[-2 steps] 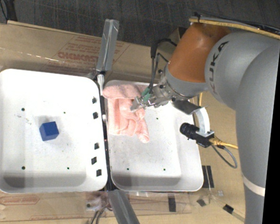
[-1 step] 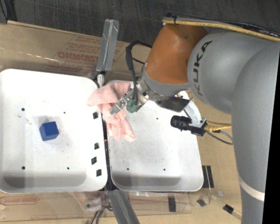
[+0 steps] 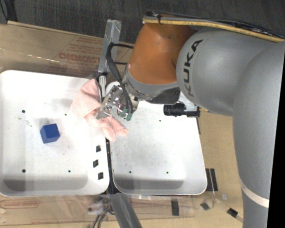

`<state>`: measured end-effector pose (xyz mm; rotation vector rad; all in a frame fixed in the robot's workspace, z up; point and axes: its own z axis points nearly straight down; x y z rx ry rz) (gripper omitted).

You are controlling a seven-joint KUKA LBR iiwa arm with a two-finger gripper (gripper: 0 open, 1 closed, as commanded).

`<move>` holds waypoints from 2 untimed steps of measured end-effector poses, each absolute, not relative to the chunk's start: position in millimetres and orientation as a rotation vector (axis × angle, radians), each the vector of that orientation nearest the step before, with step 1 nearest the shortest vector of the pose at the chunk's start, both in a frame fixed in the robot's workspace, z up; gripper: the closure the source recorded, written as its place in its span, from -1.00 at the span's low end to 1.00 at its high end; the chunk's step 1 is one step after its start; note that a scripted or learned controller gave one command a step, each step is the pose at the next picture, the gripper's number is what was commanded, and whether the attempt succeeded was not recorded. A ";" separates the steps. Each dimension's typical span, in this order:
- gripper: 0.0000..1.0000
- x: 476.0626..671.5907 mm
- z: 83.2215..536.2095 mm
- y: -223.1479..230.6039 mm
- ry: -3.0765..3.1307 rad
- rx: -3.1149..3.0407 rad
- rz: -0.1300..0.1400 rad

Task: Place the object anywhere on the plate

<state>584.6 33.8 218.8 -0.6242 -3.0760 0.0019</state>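
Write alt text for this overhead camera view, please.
A large grey robot arm lowers its gripper onto a crumpled pink cloth lying across the shared edge of two white bins. A blue cube sits in the left bin.

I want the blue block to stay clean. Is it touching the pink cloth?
Apart. The camera view shows the blue block sitting alone in the left bin, with bare white floor between it and the pink cloth.

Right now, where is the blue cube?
The blue cube sits in the left bin, toward its left-centre, well apart from the pink cloth draped over the divide between the bins.
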 end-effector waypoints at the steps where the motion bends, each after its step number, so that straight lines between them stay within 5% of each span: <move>1: 1.00 583.5 227.1 84.3 -3.141 0.005 0.001; 2: -1.00 583.6 227.3 84.1 -3.142 0.005 0.001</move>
